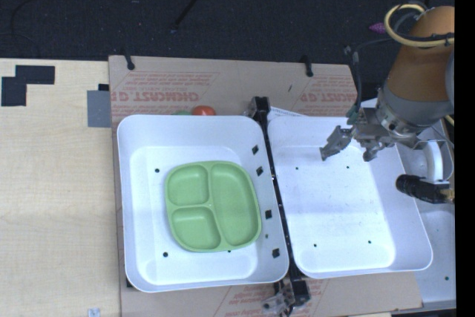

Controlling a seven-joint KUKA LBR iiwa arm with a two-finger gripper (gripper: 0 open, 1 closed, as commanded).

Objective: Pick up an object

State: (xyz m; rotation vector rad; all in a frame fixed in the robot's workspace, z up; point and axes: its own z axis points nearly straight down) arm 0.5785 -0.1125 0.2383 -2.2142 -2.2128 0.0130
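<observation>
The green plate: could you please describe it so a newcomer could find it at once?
Find the two white bins side by side and take the left bin. The green plate lies flat near its middle. Its pale green colour and three compartments set it apart.

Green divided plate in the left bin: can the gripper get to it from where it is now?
Probably yes. The green divided plate lies flat and uncovered in the left bin; the gripper sits over the right bin, with just the low divider between. Gripping a flat plate looks harder.
</observation>
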